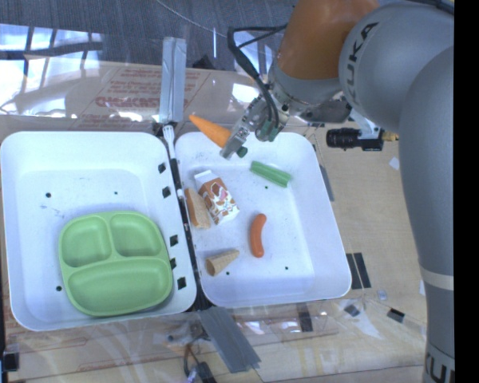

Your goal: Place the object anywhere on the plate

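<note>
Beside the carrot (210, 130) hangs the claw (241, 144), fingers state unclear; it should center over the carrot before closing.

Two white bins sit side by side on the bench. The left bin (32, 174) holds a green plate (114, 262) with three compartments, lying toward its near edge. The right bin (303, 254) holds a small carton (216, 198), a bread stick (196, 208) just left of it, a sausage (258, 234), an ice cream cone (222, 260) and a green bean pod (271, 173). A carrot (211, 130) lies at the far rim. The gripper (238, 144) hangs tilted over the far edge, just beside the carrot's thick end.
</note>
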`<state>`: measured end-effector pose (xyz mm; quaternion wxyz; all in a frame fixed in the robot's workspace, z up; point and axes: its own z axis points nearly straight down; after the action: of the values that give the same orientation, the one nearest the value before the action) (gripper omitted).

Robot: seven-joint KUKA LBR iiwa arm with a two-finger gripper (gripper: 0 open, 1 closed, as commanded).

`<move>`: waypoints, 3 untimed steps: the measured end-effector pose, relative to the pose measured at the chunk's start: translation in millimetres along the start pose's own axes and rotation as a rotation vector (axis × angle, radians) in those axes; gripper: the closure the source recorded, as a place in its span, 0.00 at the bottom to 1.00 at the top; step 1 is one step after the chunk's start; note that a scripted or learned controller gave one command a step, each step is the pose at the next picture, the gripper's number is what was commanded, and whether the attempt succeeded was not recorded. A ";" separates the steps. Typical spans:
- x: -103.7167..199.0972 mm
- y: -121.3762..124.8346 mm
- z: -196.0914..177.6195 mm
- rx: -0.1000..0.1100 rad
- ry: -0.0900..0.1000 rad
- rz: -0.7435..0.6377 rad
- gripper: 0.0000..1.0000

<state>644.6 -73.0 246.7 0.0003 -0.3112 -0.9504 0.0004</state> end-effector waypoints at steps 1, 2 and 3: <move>81.0 53.9 57.0 0.000 0.005 -0.089 1.00; 166.2 139.2 73.7 0.000 0.004 -0.254 1.00; 164.0 137.7 73.1 0.001 0.002 -0.250 0.00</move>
<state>593.7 134.9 173.5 0.0013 -0.1903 -0.9817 0.0006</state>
